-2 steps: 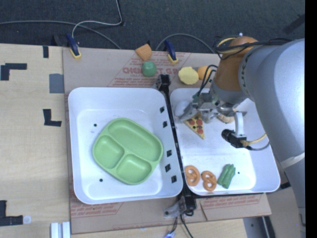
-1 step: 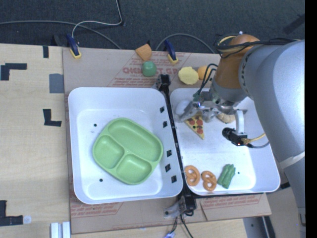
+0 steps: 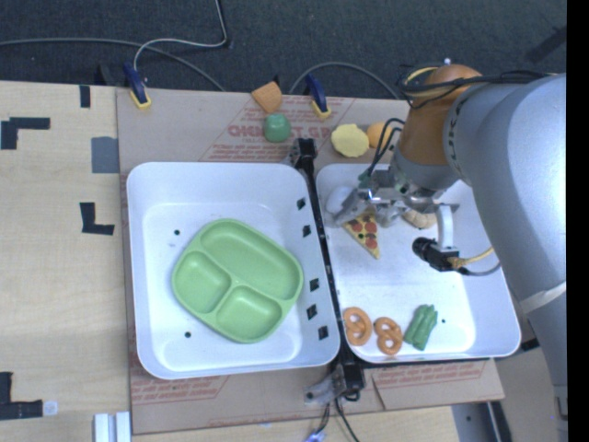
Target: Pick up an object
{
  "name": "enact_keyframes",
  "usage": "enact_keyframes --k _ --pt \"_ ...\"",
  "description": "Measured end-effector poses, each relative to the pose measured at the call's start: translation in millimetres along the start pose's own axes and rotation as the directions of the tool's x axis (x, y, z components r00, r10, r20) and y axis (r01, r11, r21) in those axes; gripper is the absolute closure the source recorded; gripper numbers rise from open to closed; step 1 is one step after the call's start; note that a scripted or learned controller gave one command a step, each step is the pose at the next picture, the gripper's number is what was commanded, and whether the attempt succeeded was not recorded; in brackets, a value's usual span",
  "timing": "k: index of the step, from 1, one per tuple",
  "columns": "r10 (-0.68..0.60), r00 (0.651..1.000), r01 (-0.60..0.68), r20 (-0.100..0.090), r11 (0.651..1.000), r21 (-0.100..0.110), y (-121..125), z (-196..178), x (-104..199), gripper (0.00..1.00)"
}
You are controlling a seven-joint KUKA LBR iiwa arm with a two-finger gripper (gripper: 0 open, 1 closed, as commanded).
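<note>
The pincer (image 3: 361,203) sat low in the far left part of the right bin (image 3: 488,293), reaching in from the right under the grey arm (image 3: 515,155) with its orange band (image 3: 428,132). Whether the pincer was wide or narrow could not be told; the metal parts at its tip were blurred against the white floor. The pizza slice (image 3: 365,233) lay just near of the tip, point toward the near side, touching or almost touching the pincer; nothing could be seen gripped. A pale piece (image 3: 421,217) lay just right of the pincer, partly under the wrist, identity unclear. A black fitting with a yellow cable (image 3: 440,254) hung beside the wrist, over the middle of the bin. Along the near wall of the same bin lay two pretzels (image 3: 370,328) side by side and a green vegetable piece (image 3: 421,326) to their right, well apart from the pincer. The left bin (image 3: 147,247) held a green divided plate (image 3: 237,279). Beyond the bins, on the counter (image 3: 55,247), stood a yellow lemon-like piece (image 3: 350,140), an orange piece (image 3: 267,96) and a green piece (image 3: 276,128). Judgement: the step in hand was the descent or closing on the pizza slice, the grasp not yet confirmed. The next move called for a closure centred on the slice, which lies flat and thin and could slip out, then a straight lift clear of the bin wall.
</note>
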State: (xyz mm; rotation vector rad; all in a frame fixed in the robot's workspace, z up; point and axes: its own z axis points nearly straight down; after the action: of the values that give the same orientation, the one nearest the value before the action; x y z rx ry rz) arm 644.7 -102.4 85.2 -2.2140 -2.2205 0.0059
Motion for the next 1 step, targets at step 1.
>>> enact_keyframes --k 1 --pt "0.001 1.000 -0.001 0.002 1.000 -0.009 -4.0 -0.6 -1.6 0.00"
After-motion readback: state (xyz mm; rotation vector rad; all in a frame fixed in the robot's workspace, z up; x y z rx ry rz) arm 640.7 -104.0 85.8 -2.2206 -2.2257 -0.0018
